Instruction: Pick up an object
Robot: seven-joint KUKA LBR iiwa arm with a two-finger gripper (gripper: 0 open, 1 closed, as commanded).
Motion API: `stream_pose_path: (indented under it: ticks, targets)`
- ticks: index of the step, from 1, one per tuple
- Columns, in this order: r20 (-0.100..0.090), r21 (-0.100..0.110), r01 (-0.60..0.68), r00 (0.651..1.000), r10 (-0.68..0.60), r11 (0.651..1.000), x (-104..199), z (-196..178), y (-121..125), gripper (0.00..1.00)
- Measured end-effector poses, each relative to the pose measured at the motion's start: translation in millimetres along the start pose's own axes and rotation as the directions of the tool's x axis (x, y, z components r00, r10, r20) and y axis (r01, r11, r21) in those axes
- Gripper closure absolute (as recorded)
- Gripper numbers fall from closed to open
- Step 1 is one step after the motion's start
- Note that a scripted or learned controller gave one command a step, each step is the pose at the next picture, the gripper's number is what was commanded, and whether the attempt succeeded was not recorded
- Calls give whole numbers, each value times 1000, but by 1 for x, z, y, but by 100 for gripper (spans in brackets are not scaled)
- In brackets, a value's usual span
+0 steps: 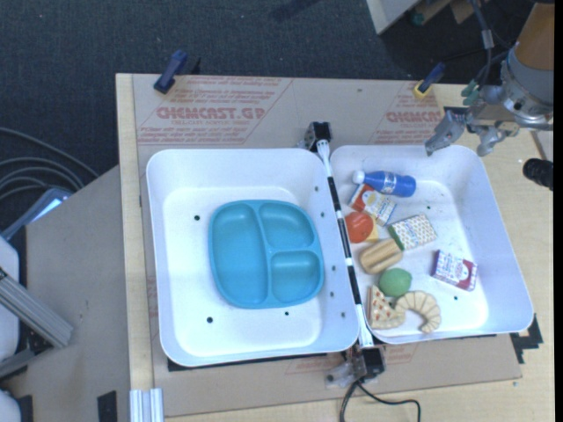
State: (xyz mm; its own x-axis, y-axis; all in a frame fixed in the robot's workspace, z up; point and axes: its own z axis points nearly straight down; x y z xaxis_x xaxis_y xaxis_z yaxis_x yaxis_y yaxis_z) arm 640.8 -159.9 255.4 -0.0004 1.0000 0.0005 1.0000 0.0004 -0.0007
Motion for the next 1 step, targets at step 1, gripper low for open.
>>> stream_pose_path:
  ticks: [1]
  targets:
    - [4, -18, 0, 1000, 0, 1000, -8, 151, 29, 0]
